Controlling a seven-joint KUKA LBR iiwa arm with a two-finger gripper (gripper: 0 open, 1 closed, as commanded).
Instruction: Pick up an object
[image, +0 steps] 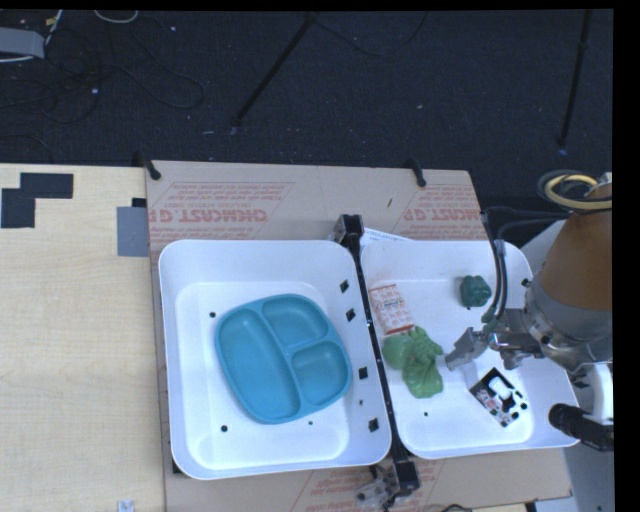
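Two white bins, arm over the right bin (520, 430).
Gripper (468, 352) beside the green cloth (415, 360); its grip cannot be told.

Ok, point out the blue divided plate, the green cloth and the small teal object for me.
blue divided plate (283, 356): camera view, on its long compartment, left bin.
green cloth (417, 360): camera view, on the crumpled middle, right bin.
small teal object (475, 291): camera view, on its top, right bin's far side.
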